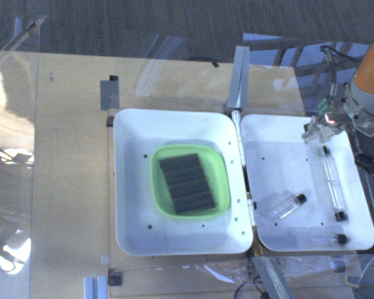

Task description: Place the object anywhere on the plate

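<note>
— Where's your plate?
— The green plate [158,179] sits in your left bin [128,185], a dark ridged block [186,184] on it.
— Gripper?
— The gripper [320,128] hovers over your right bin's [268,136] far corner; grip unclear.

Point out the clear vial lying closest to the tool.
The long vial by the right bin's right wall, running lengthwise under the tool; the other two lie farther down.

arm [369,86] cut off at right edge, tool [318,128] fingers too small to tell
</note>
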You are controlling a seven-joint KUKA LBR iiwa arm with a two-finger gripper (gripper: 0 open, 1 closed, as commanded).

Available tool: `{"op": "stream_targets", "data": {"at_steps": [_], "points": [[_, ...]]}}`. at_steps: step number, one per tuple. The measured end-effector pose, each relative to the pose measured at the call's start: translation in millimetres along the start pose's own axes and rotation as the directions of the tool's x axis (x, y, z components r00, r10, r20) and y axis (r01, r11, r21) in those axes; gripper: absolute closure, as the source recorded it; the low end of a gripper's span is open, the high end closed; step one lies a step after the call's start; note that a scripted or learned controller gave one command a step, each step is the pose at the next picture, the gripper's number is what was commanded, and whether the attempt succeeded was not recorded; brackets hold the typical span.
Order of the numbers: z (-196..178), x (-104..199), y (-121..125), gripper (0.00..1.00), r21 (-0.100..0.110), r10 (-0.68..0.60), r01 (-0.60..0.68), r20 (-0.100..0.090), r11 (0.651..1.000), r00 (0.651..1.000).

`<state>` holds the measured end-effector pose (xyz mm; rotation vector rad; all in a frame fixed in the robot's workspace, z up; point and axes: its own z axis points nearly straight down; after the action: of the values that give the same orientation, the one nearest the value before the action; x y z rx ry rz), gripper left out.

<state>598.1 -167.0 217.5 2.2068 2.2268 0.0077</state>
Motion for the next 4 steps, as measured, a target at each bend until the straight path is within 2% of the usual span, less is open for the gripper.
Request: {"op": "stream_targets", "data": {"at_steps": [1,2,3,4], "points": [[106.3,74.5,-36.2,1.0,0.003,-0.167,0.167,-0.002,0.986,0.986],[30.4,145.6,-47.6,1.0,-0.001,-0.248,0.248,-0.002,0.969,0.969],[30.4,145.2,-47.6,0.0,-0.001,-0.248,0.248,-0.002,0.969,0.969],[6.5,116.5,-74.3,0.0,0.0,-0.247,0.247,-0.001,0.969,0.969]]}}
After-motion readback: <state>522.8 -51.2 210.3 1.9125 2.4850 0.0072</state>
